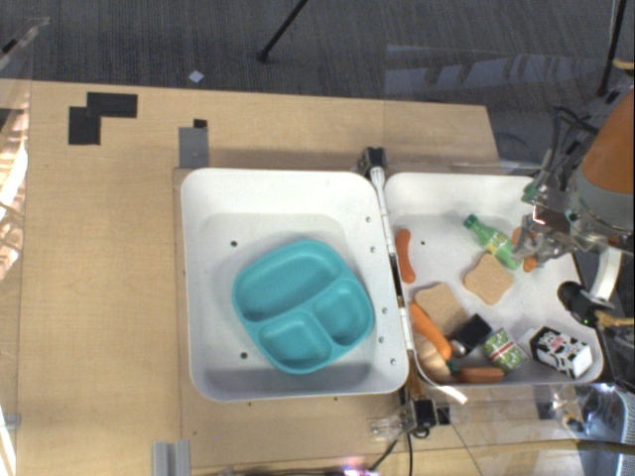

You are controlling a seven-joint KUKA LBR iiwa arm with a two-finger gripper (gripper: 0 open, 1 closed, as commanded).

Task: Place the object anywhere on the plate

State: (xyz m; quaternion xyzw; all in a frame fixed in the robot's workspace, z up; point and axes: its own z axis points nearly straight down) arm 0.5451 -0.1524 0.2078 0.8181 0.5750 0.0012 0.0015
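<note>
- The scene is bright and evenly lit, with soft light from above.
- The two white bins [288, 191] are the brightest areas; their floors look nearly washed out.
- A soft grey shadow lies inside the left bin along its lower and left walls, and under the teal plate [303, 305].
- A pale glare patch sits on the dark floor [466, 67] at the top right.
- Small items in the right bin look slightly soft, and details are hard to read.
- The wooden bench [99, 296] shows even tone.
</note>
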